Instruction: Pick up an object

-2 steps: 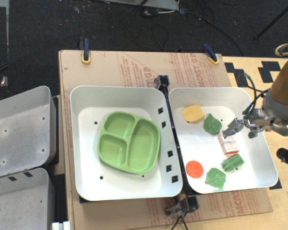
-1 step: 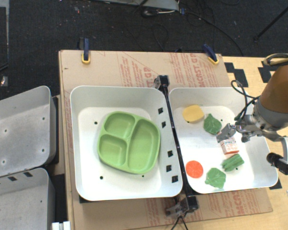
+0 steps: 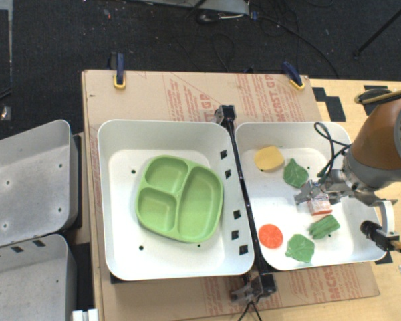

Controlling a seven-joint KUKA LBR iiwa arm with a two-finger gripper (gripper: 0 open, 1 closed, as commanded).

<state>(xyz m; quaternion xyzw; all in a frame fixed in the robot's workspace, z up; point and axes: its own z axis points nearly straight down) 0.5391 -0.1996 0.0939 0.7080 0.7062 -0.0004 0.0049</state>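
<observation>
The surface (image 3: pixel 187 89) is a sheet of brown cardboard printed with faded red lettering, held at its far edge by 2 clamps with yellow and blue grips. Around it lies dark speckled floor crossed by black cables, with a grey metal bar at the top and pale perforated metal trays at the left.

2 shallow white plastic bins sit side by side on the cardboard. The left bin (image 3: pixel 120 146) carries a smooth light-green plastic plate with 3 compartments (image 3: pixel 180 198), roughly oval and glossy. The right bin (image 3: pixel 301 131) holds small soft-looking pieces — a rounded yellow lump (image 3: pixel 269 158) near the far wall, a crinkled green piece (image 3: pixel 295 174) just beside it, a flat orange-red disc (image 3: pixel 271 235) near the front, a lumpy green piece (image 3: pixel 300 248) next to that, and a darker green leafy piece (image 3: pixel 324 227) toward the right.

The grey arm with its orange band (image 3: pixel 381 136) reaches in from the right, and the pincer (image 3: pixel 315 194) is down in the right bin over a small red-and-white boxy item (image 3: pixel 321 207), touching or nearly touching it. Whether the pincer is released or clenched I cannot tell — the metal parts blur together there.
</observation>
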